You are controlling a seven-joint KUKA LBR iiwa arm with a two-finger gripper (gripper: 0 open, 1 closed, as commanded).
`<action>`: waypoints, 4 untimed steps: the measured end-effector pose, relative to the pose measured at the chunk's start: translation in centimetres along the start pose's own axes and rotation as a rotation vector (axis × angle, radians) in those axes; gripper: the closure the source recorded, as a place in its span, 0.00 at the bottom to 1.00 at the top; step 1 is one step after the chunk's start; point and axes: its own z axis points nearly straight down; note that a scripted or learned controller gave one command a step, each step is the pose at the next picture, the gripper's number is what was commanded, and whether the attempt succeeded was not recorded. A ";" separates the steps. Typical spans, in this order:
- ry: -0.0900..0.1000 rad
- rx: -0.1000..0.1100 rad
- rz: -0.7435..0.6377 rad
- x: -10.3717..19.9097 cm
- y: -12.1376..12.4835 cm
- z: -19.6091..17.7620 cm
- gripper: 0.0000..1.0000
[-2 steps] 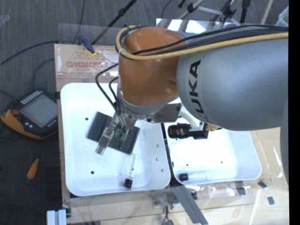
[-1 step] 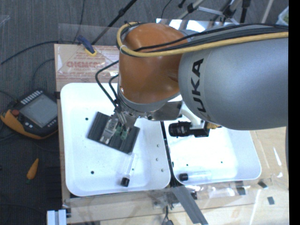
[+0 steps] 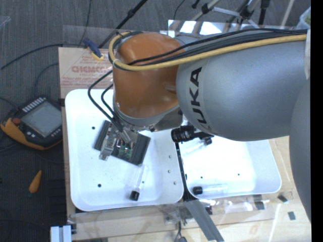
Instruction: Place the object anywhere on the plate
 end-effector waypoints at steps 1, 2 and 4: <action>0.001 0.000 -0.306 0.1 0.1 4.8 1.00; -0.006 -0.004 -0.651 -7.1 2.3 -15.7 1.00; 0.000 -0.002 -1.128 -4.1 1.3 12.2 1.00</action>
